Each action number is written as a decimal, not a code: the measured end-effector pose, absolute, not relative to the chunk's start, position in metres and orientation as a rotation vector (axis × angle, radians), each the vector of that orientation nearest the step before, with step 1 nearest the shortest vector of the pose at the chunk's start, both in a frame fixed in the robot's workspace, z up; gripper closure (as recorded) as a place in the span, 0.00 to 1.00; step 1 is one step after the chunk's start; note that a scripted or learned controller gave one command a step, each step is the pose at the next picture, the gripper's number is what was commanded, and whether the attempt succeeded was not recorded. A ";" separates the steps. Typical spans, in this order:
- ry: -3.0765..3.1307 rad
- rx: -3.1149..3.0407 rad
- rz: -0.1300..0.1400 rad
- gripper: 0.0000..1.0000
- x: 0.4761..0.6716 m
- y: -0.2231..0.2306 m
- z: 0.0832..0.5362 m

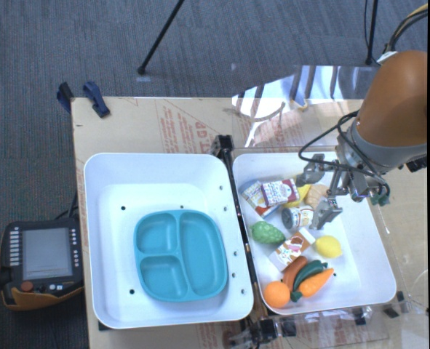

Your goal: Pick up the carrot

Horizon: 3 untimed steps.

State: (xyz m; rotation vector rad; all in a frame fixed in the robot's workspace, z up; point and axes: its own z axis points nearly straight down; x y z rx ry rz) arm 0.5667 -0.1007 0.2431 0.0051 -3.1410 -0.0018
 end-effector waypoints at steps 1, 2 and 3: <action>-3.089 0.543 -0.006 0.00 0.485 -0.107 0.178; -2.994 1.020 0.010 0.00 0.496 -0.125 0.102; -3.017 1.043 0.021 1.00 0.505 -0.120 0.118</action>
